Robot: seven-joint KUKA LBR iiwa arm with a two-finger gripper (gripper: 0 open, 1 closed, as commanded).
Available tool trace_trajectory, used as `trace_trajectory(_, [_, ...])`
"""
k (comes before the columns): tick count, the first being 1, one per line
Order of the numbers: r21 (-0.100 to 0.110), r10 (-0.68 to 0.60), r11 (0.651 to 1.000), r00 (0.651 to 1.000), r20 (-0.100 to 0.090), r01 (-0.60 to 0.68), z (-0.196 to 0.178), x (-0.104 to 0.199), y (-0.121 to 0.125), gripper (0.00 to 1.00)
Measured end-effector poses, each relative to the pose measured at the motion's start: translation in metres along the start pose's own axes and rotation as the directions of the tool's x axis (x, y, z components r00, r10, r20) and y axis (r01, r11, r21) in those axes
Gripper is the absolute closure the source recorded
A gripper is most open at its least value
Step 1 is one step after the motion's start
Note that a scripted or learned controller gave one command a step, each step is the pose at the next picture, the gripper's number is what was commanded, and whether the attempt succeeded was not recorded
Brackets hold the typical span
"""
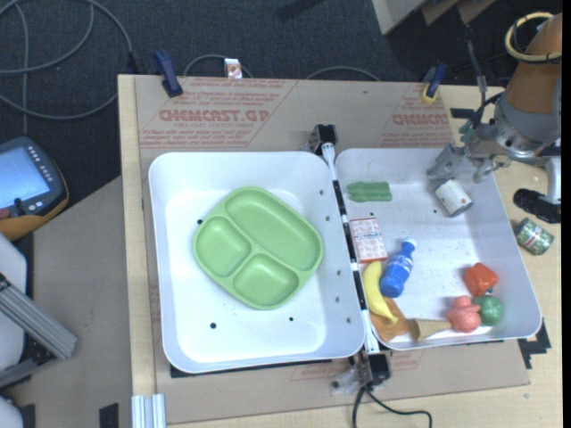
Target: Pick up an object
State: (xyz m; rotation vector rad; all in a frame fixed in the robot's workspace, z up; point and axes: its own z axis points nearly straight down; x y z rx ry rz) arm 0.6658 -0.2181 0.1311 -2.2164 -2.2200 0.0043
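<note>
White cylinder (453,196) sits in the right bin (526,283), up near the tabletop's far right corner, right under the end effector (464,169). Can't tell if it's gripped. Blue bottle (398,269) and banana (378,291) lie by the bin's left wall.

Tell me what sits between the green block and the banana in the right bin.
In the camera view, a small red-and-white packet lies between the green block and the banana, close to the bin's left wall.
</note>
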Motion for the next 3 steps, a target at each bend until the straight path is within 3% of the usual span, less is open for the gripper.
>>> trace_trajectory(1, [-0.009, 0.001, 1.0, 1.0, 0.003, -0.001, -0.018, -0.006, -0.001, 0.0])
trace_trajectory(2, [-0.002, 0.002, 1.0, 1.0, 0.001, -0.002, 0.007, -0.005, -0.009, 0.0])
trace_trajectory(3, [-0.004, -0.001, 1.0, 1.0, 0.001, 0.001, -0.003, 0.049, 0.001, 0.0])
